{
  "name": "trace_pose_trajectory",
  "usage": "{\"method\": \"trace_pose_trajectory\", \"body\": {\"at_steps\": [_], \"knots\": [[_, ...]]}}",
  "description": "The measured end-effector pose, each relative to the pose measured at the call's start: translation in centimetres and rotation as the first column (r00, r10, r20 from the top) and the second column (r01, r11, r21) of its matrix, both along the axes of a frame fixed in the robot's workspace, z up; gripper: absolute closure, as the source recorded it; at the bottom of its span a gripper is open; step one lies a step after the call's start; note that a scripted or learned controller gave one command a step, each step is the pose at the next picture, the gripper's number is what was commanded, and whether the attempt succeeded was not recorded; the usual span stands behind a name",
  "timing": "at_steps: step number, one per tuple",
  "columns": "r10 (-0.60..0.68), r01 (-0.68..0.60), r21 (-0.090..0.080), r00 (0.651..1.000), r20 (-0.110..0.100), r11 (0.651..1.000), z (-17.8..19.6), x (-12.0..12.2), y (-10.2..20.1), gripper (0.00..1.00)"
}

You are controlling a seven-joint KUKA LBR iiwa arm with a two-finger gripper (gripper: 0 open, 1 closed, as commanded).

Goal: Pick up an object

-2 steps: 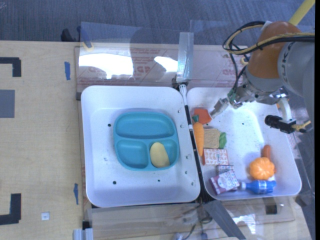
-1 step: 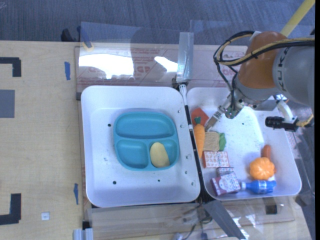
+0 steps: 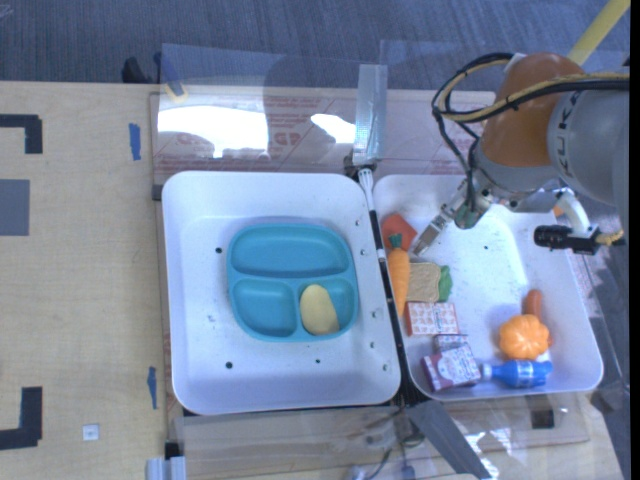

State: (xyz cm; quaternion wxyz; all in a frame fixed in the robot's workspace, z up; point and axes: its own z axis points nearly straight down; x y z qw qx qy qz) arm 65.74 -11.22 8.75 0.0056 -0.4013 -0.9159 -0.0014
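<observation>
- my fingers (image 3: pixel 430 236) hang right of frame centre; i cannot tell their spread.
- the carrot (image 3: pixel 399 276) lies just below-left of them, long axis up-down in the frame, in the right bin (image 3: pixel 585 363).

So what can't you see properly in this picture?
- Gripper: too small and blurred to tell if its fingers are open, camera view.
- Red toy: partly hidden behind the gripper.
- Small cartons: print too tiny to read.
- Arm: cut off by the right edge.
</observation>
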Motion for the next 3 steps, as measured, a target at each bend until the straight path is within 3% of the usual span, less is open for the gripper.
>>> {"method": "trace_pose_trajectory", "body": {"at_steps": [2, 3], "knots": [[-0.050, 0.050, -0.005, 0.999, 0.001, 0.999, 0.0, 0.1, 0.4, 0.00], [-0.070, 0.071, -0.006, 0.997, 0.019, 0.997, 10.2, -6.2, 4.3, 0.00]]}}
